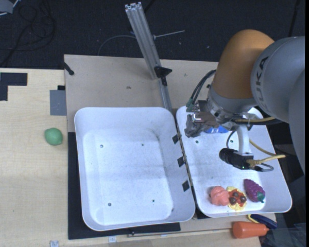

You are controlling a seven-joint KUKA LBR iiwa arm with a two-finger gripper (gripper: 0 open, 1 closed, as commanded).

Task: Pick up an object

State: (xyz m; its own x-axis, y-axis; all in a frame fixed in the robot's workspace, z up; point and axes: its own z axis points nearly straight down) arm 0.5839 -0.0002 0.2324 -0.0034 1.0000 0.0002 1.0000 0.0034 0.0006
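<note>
- A small green ball (53, 136) lies on the wooden bench top at the far left, well apart from both bins.
- The left bin (92, 118) sits just right of it, a shallow white tray on a black mat.
- A grey metal rail (146, 42) slants down from the top of the view toward the gap between the two bins.
- The right bin (278, 197) touches the left one along a row of black clips.
- The gripper (191, 129) hangs over the upper left part of the right bin, near its back rim; whether its claw is spread or pressed together cannot be told, as the wrist and cables hide it.
- A blue object (216, 130) peeks out just beside the gripper, mostly hidden by the arm.
- The candidates for picking lie at the bin's front edge: a pink-red lumpy toy (218, 195), touching a small yellow and red toy (237, 198), and just right of that a purple grape-like toy (254, 189).
- An orange carrot-like toy (250, 229) lies outside the bin, in front of its front rim.
- The arm (278, 81), grey with an orange section, fills the upper right.
</note>
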